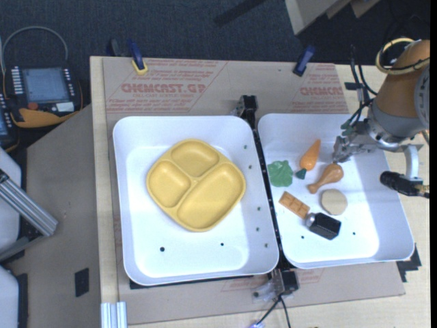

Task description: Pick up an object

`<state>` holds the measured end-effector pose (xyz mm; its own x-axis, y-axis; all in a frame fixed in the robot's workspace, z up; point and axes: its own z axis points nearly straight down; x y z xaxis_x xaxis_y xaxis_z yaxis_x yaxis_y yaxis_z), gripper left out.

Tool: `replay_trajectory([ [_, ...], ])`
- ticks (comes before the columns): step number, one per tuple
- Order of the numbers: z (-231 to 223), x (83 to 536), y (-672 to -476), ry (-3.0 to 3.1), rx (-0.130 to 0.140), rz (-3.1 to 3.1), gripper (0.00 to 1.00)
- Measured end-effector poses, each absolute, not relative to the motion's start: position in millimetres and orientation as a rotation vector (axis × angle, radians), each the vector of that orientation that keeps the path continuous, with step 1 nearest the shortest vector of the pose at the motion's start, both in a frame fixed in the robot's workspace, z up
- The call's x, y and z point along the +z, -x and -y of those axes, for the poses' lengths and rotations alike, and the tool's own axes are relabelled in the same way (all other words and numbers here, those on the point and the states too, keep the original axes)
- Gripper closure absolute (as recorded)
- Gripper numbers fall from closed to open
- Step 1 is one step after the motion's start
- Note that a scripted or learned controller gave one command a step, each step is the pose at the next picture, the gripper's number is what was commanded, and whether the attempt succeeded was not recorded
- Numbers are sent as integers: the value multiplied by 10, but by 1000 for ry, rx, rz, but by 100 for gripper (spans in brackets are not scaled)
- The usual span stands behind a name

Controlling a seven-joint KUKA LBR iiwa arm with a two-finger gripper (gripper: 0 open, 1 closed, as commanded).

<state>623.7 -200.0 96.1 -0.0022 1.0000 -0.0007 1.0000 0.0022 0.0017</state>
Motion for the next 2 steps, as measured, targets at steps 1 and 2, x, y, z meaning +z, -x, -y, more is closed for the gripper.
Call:
replay_trajectory([
  [1,2015,1609,-6235,-2215,5,-2216,100],
  [2,2011,2052,-6228,-2215,5,-2217,100],
])
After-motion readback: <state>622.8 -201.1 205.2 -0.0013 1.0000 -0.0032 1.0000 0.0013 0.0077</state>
